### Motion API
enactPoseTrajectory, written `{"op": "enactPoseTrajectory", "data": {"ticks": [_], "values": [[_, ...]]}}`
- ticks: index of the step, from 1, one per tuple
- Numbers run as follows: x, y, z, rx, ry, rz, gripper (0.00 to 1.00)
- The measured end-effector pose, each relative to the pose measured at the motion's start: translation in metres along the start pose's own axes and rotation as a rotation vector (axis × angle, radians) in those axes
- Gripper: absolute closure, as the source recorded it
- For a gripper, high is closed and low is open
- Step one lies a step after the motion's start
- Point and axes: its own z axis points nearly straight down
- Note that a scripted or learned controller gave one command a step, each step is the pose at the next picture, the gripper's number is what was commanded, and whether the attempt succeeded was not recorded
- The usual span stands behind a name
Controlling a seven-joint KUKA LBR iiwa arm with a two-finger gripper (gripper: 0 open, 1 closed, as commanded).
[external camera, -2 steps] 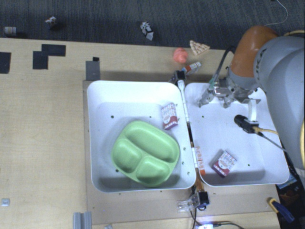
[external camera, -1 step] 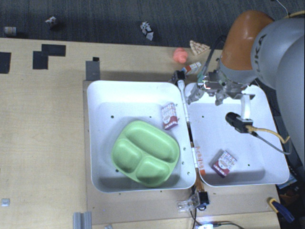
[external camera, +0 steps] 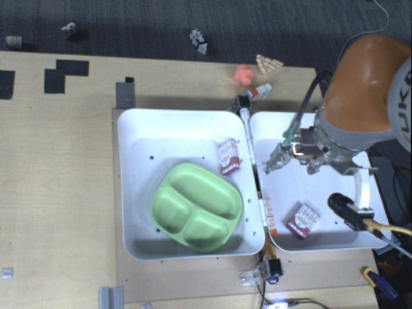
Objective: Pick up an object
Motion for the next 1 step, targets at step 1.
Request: {"op": "enactPoseTrajectory", "data": {"ticks": [1], "values": [[0.0000,-0.0003,0.0005,0.001,0.000,0.001,0.00]]}}
